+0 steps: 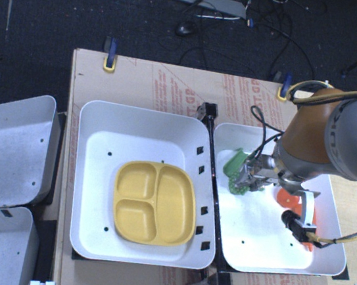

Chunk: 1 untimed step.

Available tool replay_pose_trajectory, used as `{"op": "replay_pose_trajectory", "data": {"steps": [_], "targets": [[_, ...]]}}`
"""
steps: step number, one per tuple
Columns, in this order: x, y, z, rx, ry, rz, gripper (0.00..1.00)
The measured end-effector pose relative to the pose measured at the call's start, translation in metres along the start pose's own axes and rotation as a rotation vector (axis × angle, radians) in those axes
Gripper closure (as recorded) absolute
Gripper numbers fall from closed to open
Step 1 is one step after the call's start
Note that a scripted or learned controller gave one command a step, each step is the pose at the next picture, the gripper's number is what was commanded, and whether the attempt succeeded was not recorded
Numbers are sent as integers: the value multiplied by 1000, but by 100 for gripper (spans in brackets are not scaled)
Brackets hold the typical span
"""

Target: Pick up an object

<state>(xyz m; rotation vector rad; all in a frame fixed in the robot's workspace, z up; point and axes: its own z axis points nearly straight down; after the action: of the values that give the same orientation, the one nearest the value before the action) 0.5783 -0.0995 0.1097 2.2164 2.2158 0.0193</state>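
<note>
green object (236, 164) | right bin (262, 250), upper left | claw (245, 179) touching it | grip state: cannot tell

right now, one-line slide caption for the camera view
End effector low over a green object in the right bin; yellow divided plate in the left bin.

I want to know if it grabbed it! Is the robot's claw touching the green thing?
Cannot tell. In the camera view the gripper overlaps the green thing in the right bin, but the slanted look down shows neither contact nor a gap plainly.
</note>
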Motion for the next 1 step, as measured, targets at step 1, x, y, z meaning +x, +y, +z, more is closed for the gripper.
{"op": "replay_pose_trajectory", "data": {"steps": [1], "targets": [[5, 11, -57, 7, -5, -4, 100]]}}
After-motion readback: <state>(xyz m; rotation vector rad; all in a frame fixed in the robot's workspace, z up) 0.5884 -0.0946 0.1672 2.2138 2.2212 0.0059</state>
